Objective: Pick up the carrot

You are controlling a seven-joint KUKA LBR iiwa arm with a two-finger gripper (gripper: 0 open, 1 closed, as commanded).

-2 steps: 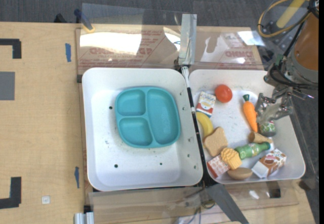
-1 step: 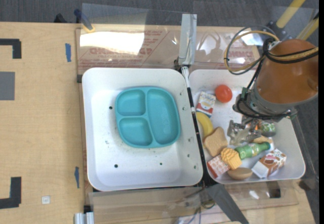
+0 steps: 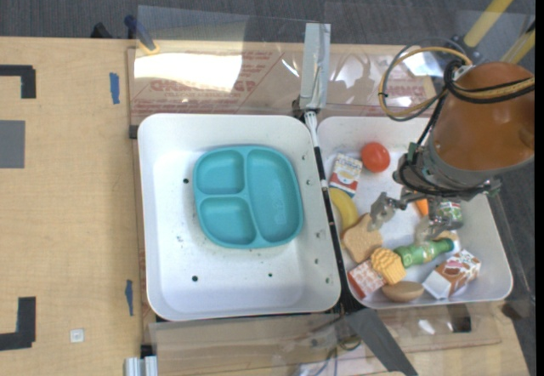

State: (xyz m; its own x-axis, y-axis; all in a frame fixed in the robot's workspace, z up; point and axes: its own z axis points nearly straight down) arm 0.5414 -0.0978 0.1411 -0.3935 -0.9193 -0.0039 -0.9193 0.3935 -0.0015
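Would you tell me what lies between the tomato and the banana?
In the camera view, a small white carton lies between the tomato and the banana.

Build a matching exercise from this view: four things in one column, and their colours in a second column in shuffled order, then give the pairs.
Things:
1. divided plastic plate with three compartments in the left bin
2. small round toy tomato in the right bin
3. curved toy banana by the right bin's left wall
4. toy bottle lying on its side in the right bin

Colours:
A. yellow
B. green
C. turquoise
D. red

Pairs: 1-C, 2-D, 3-A, 4-B
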